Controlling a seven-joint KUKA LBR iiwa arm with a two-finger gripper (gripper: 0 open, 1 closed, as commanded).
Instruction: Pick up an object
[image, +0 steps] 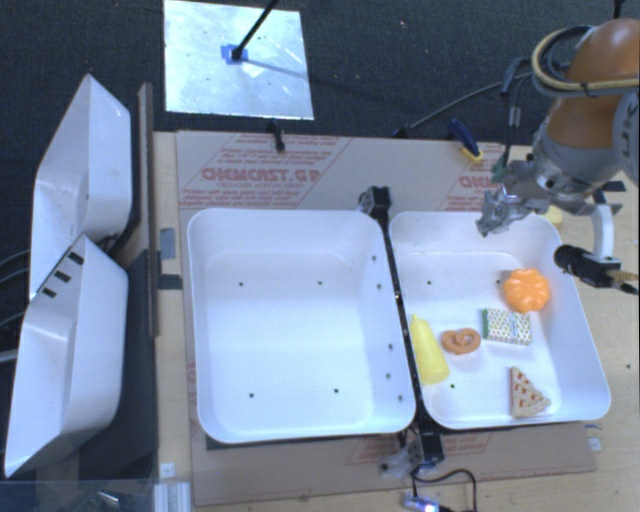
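The right bin (470, 415) holds several small items: an orange pumpkin-shaped toy (526, 289), a patterned green-and-white block (507, 326), a brown pretzel-like ring (461, 341), a yellow oblong piece (429, 350) by the divider, and a pizza-slice toy (525, 393). My gripper (495, 218) hangs over the far right corner of that bin, above and behind the pumpkin, apart from all the items. Nothing shows between its tips.
The left bin (215, 400) sits beside the right one, joined by a black divider clip (376, 200). Spare white bins (70, 300) lean at the far left. A shiny metal plate (238, 60) lies behind the bench. Cables run near the arm.
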